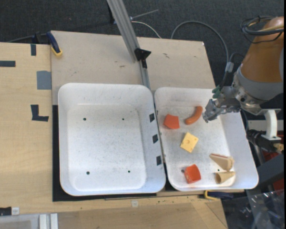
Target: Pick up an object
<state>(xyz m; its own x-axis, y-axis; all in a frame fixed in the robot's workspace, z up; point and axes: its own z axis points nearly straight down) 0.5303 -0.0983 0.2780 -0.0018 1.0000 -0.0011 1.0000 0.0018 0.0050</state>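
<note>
Two shallow white bins sat side by side on the wooden bench, and every loose object lay in the right bin [238, 142]. The gripper [211, 111] hung over that bin's upper right part, just to the right of a small orange sausage-shaped piece [194, 115] that lay curved and slanting, its upper end nearest the gripper. Whether the gripper touched the sausage could not be told, and its jaws were too dark and small to judge, so their opening could not be told either; nothing was visibly held between them. Left of the sausage lay an orange block [171, 122], apart from it. Below and between them, near the bin's middle, sat a yellow cheese-like wedge [189, 142] with small holes. A red block [192, 173] rested near the bin's lower edge. Two tan wedge-shaped pieces [223, 168] lay close together at the lower right corner, one above the other. The left bin [105, 137] showed dark specks on its floor. A grey metal bar [126, 25] slanted down from the top of the view to the gap between the bins
</note>
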